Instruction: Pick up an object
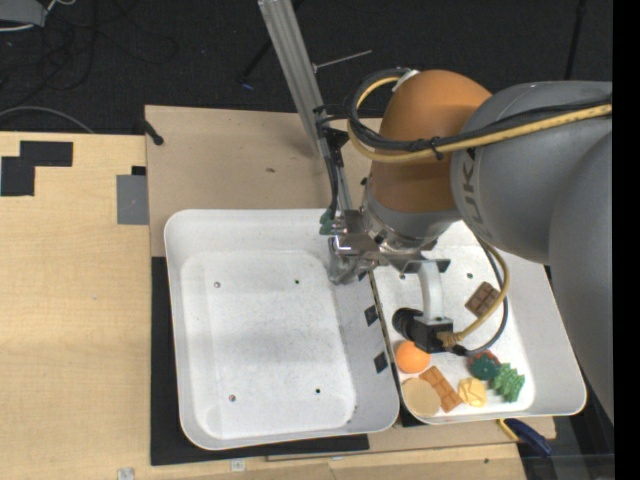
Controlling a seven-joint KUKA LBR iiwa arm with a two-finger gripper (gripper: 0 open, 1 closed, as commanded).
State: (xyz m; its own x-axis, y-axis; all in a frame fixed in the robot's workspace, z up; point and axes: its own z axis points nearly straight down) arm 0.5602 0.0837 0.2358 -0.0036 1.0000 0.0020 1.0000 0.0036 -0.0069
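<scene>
My gripper (345,258) hangs low over the right edge of the left bin (200,268), by the divide between the two bins. The big grey arm with its orange band covers much of the right bin (560,393). At that bin's front lie an orange ball (411,357), a brown wafer bar (440,387), a tan disc (420,399), a small yellow piece (472,392), a green broccoli-like toy (507,380) and a dark green and red piece (485,365). A brown chocolate-like block (482,297) lies farther back. All these lie well to the right of the gripper.
A slanted aluminium rail (295,68) rises behind the bins, close to the wrist. The bins rest on a tan board (220,158) with a wooden bench surface (70,298) to the left.
</scene>
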